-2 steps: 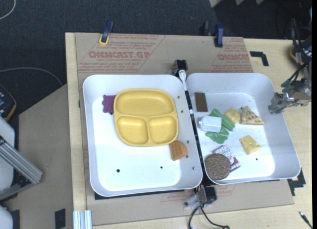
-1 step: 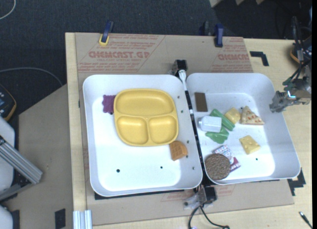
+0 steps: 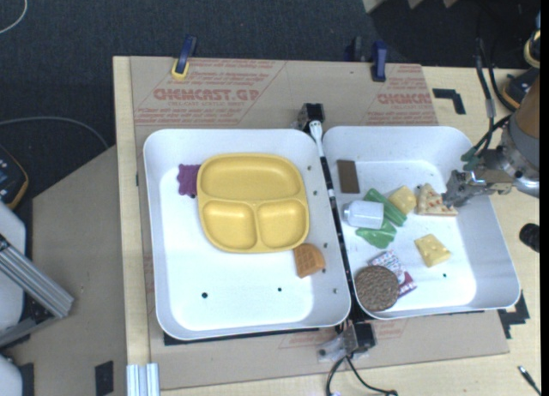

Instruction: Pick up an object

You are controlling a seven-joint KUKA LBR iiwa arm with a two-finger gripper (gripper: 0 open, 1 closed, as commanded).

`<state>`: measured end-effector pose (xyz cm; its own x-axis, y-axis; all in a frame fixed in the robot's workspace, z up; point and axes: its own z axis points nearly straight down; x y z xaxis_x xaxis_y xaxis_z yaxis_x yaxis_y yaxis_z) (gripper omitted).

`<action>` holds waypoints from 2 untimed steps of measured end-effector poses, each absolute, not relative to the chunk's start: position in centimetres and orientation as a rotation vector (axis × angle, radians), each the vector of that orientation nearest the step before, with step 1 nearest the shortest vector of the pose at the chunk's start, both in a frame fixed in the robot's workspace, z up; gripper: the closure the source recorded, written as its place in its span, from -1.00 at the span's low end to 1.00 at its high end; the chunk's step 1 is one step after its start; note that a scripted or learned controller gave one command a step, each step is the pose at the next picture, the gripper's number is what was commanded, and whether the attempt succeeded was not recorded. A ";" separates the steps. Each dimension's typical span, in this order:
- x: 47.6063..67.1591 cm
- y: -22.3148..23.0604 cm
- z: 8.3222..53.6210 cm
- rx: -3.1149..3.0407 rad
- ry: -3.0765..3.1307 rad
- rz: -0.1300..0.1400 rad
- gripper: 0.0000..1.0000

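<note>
gripper (image 3: 456,187) low at right bin (image 3: 493,240) right edge; beside pizza-slice toy (image 3: 431,201), contact unclear (finger state, can't tell); risk: off-centre close nudges toy toward yellow wedge (image 3: 432,249), grabs nothing

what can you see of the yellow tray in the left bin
The yellow tray is a rounded, glossy, plastic-looking plate with three compartments: one wide one along the far side and two smaller ones nearer the camera. It lies flat and upright in the far half of the left bin, nothing in it. A purple thing pokes out at its left edge, and a brown piece sits at its near right corner.
</note>
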<state>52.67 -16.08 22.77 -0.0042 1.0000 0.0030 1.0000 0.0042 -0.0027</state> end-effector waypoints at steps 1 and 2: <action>51.8 -11.3 23.7 -2.215 -2.224 0.000 1.00; 50.1 -6.2 24.0 -2.212 -2.224 0.000 1.00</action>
